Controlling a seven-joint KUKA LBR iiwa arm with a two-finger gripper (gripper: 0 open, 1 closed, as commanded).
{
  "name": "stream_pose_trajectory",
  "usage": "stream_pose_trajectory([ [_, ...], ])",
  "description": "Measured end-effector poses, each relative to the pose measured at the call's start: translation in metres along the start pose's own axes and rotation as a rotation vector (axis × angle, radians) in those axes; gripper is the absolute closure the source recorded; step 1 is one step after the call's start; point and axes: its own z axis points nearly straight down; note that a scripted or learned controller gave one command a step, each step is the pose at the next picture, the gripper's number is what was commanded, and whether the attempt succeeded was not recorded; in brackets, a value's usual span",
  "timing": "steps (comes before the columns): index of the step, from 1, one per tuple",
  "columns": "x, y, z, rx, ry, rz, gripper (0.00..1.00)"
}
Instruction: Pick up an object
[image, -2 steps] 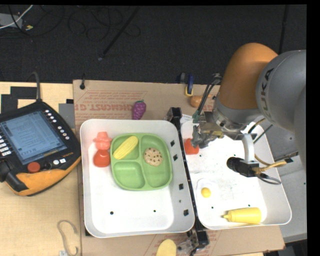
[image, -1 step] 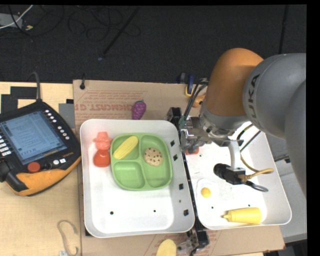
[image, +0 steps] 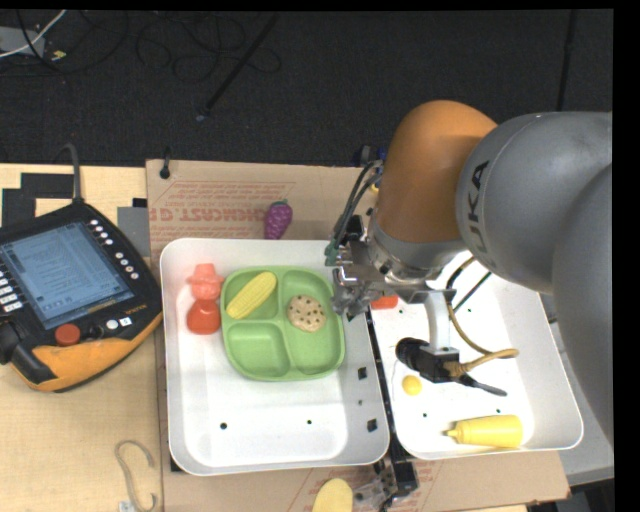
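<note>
Gripper over the rim between the bins, finger state cannot be told; nearest targets, cookie in the green tray by the left bin's right edge; risk: descending fingers strike the rim.

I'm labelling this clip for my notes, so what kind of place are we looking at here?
Probably a robotics lab bench set up for grasping trials. A large grey and orange arm reaches over two white bins of toy food, and a teach pendant lies beside them.
</note>
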Motion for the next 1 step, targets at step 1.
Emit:
stream_pose_trajectory([
  [1,0.0104,-0.0019,0.0211,0.002,-0.002,0.004,1.00],
])
